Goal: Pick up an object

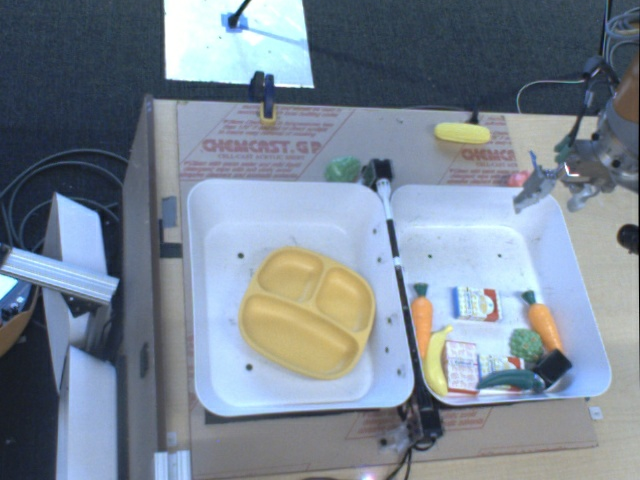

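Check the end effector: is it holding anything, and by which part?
Nothing is held. The end effector hangs open above the far right rim of the right bin, with nothing between its fingers.

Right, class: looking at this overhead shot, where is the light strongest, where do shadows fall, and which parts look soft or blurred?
In the camera view, both white bins are brightly and evenly lit; the pale sheet on the dark floor is nearly washed out; the yellow tray casts only a soft shadow; the gripper at the right edge looks slightly blurred; the small packets are too soft to read.
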Motion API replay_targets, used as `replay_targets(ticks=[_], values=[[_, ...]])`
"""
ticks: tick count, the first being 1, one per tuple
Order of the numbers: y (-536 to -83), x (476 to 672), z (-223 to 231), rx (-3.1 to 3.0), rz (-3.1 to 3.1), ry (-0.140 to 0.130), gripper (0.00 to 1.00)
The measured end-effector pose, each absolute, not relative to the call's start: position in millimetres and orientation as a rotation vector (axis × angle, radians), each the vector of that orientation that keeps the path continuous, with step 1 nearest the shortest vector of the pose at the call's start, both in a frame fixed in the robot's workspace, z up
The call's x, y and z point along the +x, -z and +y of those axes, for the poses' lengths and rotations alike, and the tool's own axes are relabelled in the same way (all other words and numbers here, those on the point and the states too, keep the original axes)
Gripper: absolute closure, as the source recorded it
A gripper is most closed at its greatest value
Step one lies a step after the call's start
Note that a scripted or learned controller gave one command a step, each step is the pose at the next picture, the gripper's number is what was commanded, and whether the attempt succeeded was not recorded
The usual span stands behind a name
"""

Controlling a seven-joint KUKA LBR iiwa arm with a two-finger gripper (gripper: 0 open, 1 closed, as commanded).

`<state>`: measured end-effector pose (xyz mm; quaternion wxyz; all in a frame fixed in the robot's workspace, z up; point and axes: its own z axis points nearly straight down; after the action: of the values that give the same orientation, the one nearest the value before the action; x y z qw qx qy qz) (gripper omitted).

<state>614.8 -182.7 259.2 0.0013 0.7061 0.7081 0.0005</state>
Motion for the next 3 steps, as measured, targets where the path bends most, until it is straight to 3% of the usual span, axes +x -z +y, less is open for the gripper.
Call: replay_targets(ticks=[1,2,3], values=[[-97.4,583.7,-170.4,2.226,2.229,0.007,0.00],[-91.0,500.4,-184.9,2.214,2.204,-0.021,0.00],[-88.8,503.9,-86.1,2.203,2.216,-0.011,0.00]])
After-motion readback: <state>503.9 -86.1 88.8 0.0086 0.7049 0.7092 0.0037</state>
